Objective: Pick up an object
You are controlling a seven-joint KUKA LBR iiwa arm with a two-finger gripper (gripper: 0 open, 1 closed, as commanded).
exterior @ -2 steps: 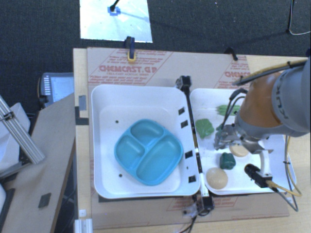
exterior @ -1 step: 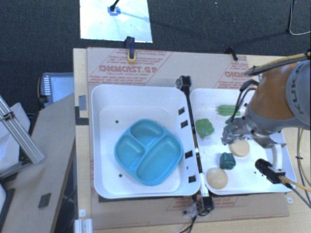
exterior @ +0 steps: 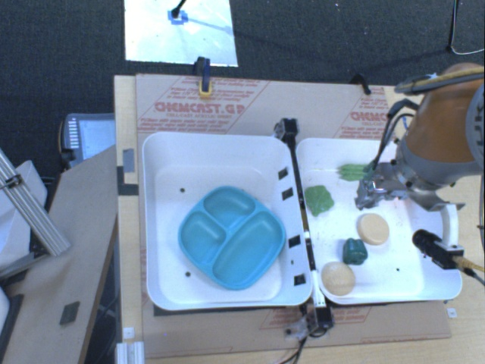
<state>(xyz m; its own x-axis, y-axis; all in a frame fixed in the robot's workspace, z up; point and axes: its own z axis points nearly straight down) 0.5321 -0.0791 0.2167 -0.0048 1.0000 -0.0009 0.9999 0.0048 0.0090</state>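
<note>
hand [exterior: 369, 193] over right bin [exterior: 432, 283] | finger state: cannot tell | beige round piece [exterior: 373, 229] just below

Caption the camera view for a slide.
Gripper over right bin of small items; blue tray in left bin.

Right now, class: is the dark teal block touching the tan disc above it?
Cannot tell: the camera view shows the teal block and tan disc edges meeting.
</note>
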